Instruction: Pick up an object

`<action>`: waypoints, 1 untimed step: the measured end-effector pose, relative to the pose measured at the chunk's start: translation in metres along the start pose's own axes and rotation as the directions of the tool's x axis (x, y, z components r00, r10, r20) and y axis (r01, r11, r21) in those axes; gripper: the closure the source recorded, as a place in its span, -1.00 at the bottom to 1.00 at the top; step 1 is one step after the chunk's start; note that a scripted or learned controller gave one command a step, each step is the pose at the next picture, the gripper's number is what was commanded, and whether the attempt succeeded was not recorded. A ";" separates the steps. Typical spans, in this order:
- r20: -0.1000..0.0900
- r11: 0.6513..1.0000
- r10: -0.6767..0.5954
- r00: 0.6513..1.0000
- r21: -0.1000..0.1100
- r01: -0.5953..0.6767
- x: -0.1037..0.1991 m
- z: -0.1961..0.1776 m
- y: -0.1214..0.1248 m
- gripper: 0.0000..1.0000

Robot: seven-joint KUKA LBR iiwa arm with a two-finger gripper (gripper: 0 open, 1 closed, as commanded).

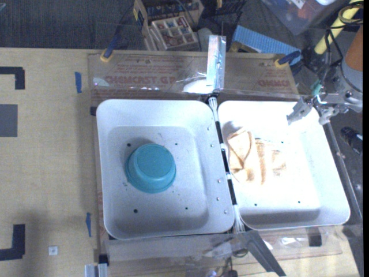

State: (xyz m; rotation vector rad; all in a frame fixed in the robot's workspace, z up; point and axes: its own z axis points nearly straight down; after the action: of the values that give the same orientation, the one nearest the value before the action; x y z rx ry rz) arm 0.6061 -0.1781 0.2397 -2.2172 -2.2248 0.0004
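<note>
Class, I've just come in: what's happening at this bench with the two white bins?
A robot arm reaches in from the right, its gripper above the far right edge of the right bin, holding nothing that can be seen. A blue bowl sits upside down in the left bin, untouched. The right bin's floor shows brownish smears. Nothing has been picked up yet.

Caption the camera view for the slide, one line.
Overhead view: teal bowl upside down in the left bin, tan-stained right bin, pincer hovering over the right bin's far right corner.
</note>
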 end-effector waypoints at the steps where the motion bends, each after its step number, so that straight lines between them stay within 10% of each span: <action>1: 0.000 0.999 -0.054 0.999 0.001 0.054 0.003 0.075 0.040 -1.00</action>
State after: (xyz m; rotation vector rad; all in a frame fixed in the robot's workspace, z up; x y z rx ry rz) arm 0.6464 -0.1754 0.1650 -2.1557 -2.2841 0.0014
